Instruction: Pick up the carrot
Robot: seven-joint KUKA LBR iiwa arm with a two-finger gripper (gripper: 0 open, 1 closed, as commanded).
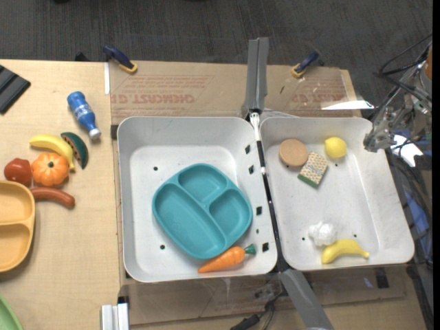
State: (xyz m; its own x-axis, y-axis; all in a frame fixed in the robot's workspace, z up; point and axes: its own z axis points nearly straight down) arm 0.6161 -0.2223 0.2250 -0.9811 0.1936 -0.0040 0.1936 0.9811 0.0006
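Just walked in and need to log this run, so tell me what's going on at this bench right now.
A robot arm is set to pick up the carrot, but nothing is being handled yet. The gripper sits at the far right edge of the right bin, well away from the carrot. The carrot lies in the left bin along its near wall, right beside the teal plate. The right bin holds a banana, a lemon, a round cookie and a few other small items.
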